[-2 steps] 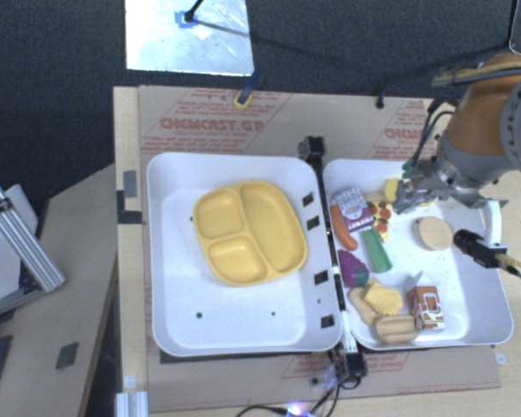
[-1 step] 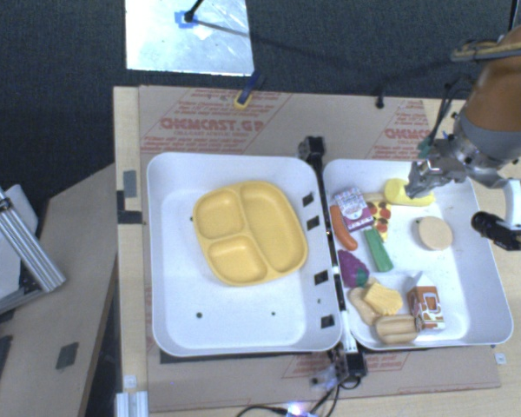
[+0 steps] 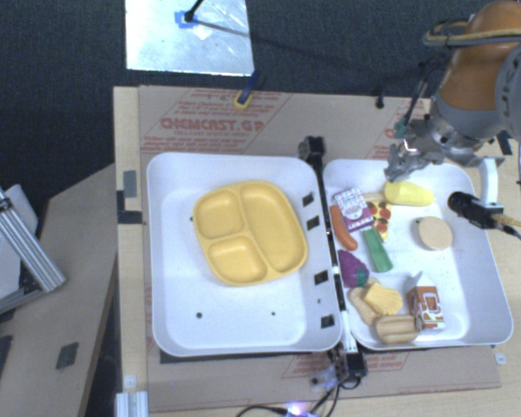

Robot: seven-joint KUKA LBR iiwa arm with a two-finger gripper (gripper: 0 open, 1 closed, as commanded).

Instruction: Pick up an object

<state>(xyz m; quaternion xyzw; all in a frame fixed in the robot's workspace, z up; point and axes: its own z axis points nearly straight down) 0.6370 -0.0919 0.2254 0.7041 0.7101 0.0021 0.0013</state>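
The right bin (image 3: 491, 307) holds several toy foods. A yellow lemon-like piece (image 3: 408, 194) lies near its far edge. Close by are a tan round disc (image 3: 434, 233), a white and pink packet (image 3: 352, 207), an orange sausage (image 3: 343, 228), a green stick (image 3: 378, 251), a purple piece (image 3: 353, 269), a yellow wedge (image 3: 384, 299), a bun (image 3: 395, 327) and an orange carton (image 3: 427, 307). My gripper (image 3: 402, 162) hangs over the bin's far edge, just above and slightly left of the yellow piece. Nothing visible is carried by it.
The left bin (image 3: 174, 320) contains a yellow divided plate (image 3: 247, 231). A black divider (image 3: 326, 241) runs between the bins. A black cable fitting (image 3: 469, 207) lies over the right bin's right side. A shiny sheet (image 3: 191, 24) lies beyond the bench.
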